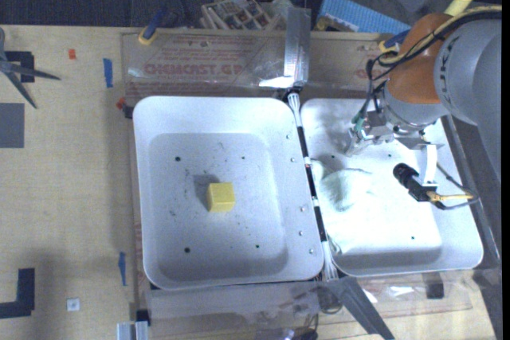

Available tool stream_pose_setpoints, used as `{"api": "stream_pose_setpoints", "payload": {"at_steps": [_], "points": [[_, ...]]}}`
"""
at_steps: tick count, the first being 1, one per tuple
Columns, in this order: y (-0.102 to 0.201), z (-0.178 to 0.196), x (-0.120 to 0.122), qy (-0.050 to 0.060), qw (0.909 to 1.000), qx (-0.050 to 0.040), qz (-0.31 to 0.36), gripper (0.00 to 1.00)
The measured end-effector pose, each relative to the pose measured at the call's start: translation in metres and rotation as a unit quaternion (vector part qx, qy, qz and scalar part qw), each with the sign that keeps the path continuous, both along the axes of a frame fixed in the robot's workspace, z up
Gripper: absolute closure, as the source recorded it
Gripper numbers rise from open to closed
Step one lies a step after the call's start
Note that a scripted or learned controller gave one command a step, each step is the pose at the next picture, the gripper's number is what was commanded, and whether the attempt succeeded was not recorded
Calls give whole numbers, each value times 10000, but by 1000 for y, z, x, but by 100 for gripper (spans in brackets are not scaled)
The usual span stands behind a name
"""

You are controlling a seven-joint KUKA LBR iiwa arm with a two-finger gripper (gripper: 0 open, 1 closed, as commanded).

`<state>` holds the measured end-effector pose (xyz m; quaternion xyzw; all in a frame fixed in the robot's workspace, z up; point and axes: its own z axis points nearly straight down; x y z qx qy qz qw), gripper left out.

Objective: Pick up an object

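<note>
Counter [64, 195]: two white bins side by side. Arm [470, 68] reaches in from the right, wrist hanging over the rear of the right bin [414, 239].

Left bin [159, 195] holds the one clear candidate, a yellow block [221, 197], lying near the middle of the floor, well apart from the jaws.

Right bin has a pale, blurred patch [343, 187] near its left wall; I can't make out what it is.

Jaws [364, 131] sit low over the right bin's back part. Whether spread or pressed together, I cannot tell. I see nothing between them.

My read: pick not yet made. All of it is left: close on an object, grip, lift.
</note>
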<state>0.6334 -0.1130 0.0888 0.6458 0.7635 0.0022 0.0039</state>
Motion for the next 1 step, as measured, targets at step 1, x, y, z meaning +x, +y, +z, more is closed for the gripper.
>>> {"api": "stream_pose_setpoints", "payload": {"at_steps": [1], "points": [[6,53,34,28,9852,10,-1712,100]]}}
